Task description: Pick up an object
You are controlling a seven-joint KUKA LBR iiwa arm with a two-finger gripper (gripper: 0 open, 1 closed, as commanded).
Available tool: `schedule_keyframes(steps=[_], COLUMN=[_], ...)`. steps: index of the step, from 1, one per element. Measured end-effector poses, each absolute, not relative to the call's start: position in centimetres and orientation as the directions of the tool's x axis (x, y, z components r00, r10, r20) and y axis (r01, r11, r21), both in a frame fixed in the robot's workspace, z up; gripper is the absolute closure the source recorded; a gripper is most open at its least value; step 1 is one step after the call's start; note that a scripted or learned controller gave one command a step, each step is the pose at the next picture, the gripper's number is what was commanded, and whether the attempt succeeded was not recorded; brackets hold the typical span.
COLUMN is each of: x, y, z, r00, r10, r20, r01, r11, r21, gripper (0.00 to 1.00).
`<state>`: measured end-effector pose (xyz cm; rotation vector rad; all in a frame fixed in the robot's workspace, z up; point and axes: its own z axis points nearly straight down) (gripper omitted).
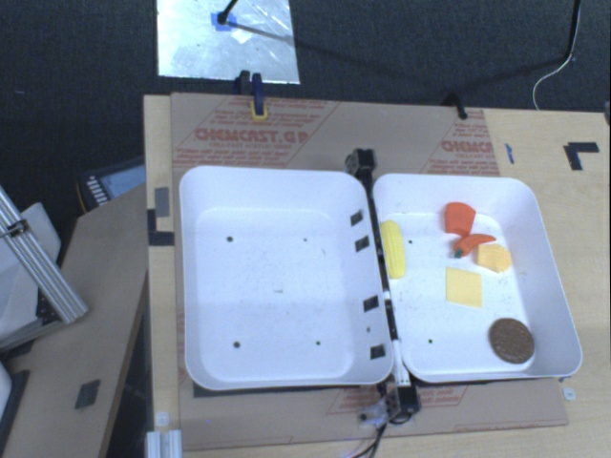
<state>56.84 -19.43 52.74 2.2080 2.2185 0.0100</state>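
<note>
Five items lie in the right bin [549, 284]; end effector state unknowable.

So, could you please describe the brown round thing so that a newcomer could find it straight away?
Start at the right-hand white bin, the one with small objects in it. Go to its near right corner, where a flat brown disc lies below the yellow square. It is the one dark, round piece there; its neighbours are yellow or orange.
</note>
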Motion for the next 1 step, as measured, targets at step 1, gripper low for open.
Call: schedule_keyframes(steps=[1], x=[57.1], y=[-19.44], z=[53.28], r00=[-0.009], r10=[1.0], r20=[-0.004], r01=[1.0], r11=[0.01], r21=[0.009], gripper=[1.0])
